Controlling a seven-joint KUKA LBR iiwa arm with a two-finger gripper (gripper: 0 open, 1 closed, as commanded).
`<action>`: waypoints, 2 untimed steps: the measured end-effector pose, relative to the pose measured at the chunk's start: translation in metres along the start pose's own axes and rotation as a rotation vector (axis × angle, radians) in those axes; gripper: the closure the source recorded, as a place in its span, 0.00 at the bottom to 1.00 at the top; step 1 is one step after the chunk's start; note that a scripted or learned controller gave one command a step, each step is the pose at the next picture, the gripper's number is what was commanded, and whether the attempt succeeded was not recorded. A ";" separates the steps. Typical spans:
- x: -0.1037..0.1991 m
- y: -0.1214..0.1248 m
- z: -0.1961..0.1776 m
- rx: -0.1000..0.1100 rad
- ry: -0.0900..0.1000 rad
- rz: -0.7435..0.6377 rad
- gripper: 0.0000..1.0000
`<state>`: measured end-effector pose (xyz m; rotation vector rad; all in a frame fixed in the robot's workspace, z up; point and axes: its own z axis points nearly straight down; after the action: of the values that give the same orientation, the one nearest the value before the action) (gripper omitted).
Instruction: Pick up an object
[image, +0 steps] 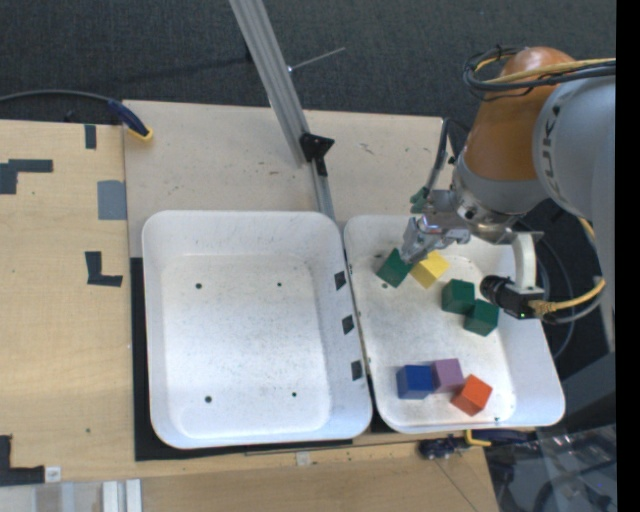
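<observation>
Camera view: the gripper (424, 243) is hanging low over the right bin (530, 400), right above a green block (393, 269) and a yellow block (431, 269) that are lying side by side, and I cannot tell whether it is grasping anything. Two more green blocks (470, 306) are sitting near the bin's right wall, while blue (415, 380), purple (448, 373) and orange (472, 394) blocks are clustering at its near end on the surface (60, 330).

bins (245, 232): white, fine dark speckling
blocks, upper group: green (393, 269), yellow (431, 269), two more green (459, 296) (481, 318)
blocks, lower row: blue (415, 380), purple (448, 373), orange (472, 394)
arm (575, 130): grey, orange band
bench (60, 330): light wood, grey tape marks
</observation>
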<state>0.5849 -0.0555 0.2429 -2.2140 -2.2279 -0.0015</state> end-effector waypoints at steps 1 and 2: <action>0.052 0.015 0.001 0.001 0.000 0.000 1.00; 0.097 0.044 0.016 0.001 -0.001 0.001 1.00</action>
<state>0.6283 0.0422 0.2270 -2.2152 -2.2273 0.0008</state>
